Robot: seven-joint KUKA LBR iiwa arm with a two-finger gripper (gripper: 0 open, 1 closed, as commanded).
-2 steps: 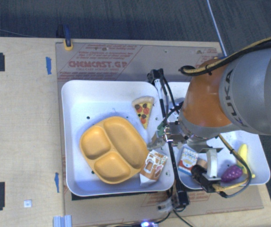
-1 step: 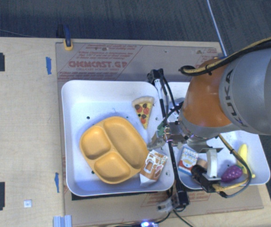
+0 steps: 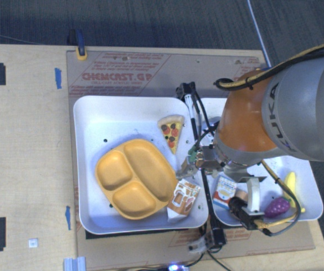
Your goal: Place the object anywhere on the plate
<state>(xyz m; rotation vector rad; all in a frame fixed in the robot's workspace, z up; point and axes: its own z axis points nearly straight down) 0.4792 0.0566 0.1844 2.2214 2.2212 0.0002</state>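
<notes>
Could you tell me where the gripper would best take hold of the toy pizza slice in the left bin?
Probably across the pizza slice's wide crust end, coming straight down. It lies flat on the bin floor, apart from the yellow plate, tapering to a narrow tip that offers less to hold.

Bright even overhead light, soft short shadows under the yellow plate [image 3: 136, 178], mild glare on the white bin [image 3: 94, 129] walls, slight overall softness, arm [image 3: 297, 112] near the lens a little blurred
</notes>
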